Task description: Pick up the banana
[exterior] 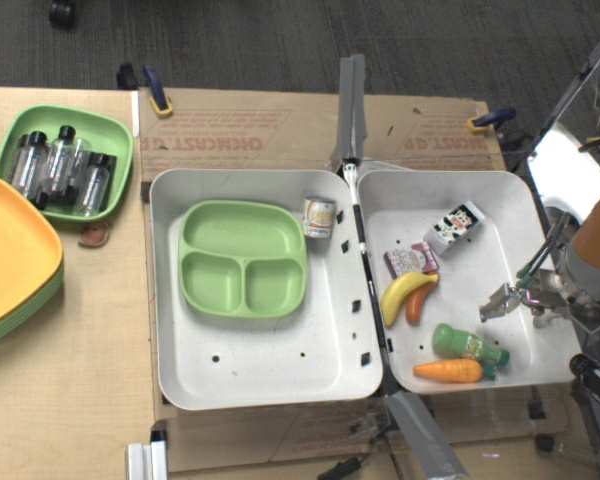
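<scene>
Lowest in the camera view, an orange carrot (448, 371) lies at the right bin's (510, 193) front edge, a green bottle (467, 344) just behind it. Further back, the banana (402, 294) rests near that bin's left wall, touching a small red sausage (416, 304) and just below a pink packet (410, 260). Well apart to the right, the gripper (510, 302) hovers with fingers spread, grasping nothing. Left bin (170, 298) bears a green divided plate (244, 259).
</scene>
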